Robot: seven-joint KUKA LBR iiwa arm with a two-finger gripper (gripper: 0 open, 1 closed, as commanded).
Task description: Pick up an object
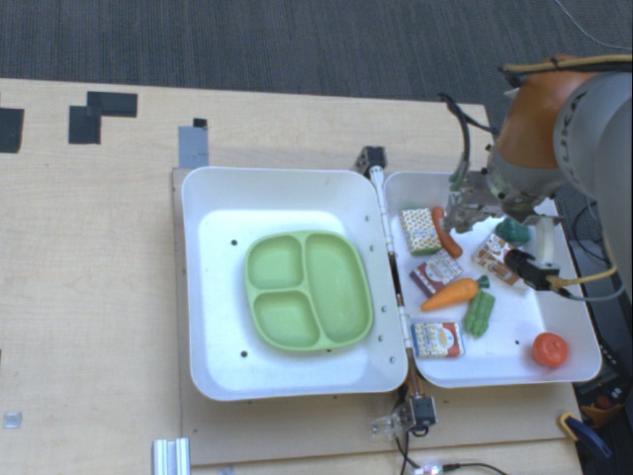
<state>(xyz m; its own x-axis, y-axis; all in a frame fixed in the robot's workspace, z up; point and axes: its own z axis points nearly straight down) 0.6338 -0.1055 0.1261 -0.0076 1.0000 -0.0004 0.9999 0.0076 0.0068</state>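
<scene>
My fingers (457, 216), state indiscernible, hover over the orange sausage (445, 234) in the right bin (569, 364); next: descend and grip.

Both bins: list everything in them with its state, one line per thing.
Green divided plate: flat in left bin, compartments bare.
Carrot: lying on its side, right bin.
Tomato: resting near right bin's corner.
Green pepper: lying beside carrot.
Small carton: lying flat.
Gripper: low over right bin, jaws' state unclear.
</scene>
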